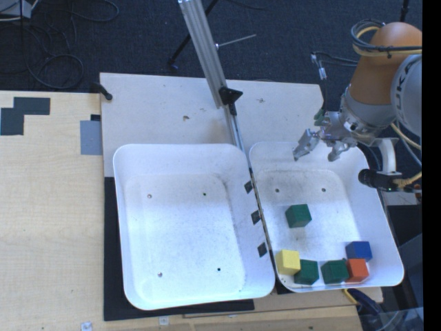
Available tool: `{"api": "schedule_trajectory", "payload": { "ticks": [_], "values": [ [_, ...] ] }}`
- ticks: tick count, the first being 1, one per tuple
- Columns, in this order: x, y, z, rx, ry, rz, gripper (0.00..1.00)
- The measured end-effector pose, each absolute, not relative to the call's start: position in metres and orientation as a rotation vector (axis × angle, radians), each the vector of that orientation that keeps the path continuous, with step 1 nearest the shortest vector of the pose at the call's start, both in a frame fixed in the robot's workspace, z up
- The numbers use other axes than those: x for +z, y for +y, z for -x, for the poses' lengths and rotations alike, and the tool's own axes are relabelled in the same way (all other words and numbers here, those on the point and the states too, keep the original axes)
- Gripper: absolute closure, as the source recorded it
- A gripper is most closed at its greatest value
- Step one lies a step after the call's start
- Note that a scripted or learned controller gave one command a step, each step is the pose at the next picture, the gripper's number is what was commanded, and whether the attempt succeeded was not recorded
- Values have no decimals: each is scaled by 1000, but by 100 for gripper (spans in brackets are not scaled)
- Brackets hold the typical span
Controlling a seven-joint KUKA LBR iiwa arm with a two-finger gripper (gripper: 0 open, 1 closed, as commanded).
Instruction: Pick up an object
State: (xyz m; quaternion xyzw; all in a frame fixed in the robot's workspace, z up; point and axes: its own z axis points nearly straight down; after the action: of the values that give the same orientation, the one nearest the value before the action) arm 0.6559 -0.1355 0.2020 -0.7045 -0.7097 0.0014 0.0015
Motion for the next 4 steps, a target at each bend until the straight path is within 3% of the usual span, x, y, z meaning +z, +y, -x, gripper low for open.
{"api": "schedule_trajectory", "payload": {
  "ticks": [1, 2, 3, 4],
  "values": [
    [89, -124, -591, 0, -2220, 2222, 0],
    [93, -106, -552, -2, -2218, 2228, 0],
    [102, -107, -552, -2, -2207, 2235, 100],
    [153, -137, -542, 1, -2219, 2225, 100]
  ]
}}
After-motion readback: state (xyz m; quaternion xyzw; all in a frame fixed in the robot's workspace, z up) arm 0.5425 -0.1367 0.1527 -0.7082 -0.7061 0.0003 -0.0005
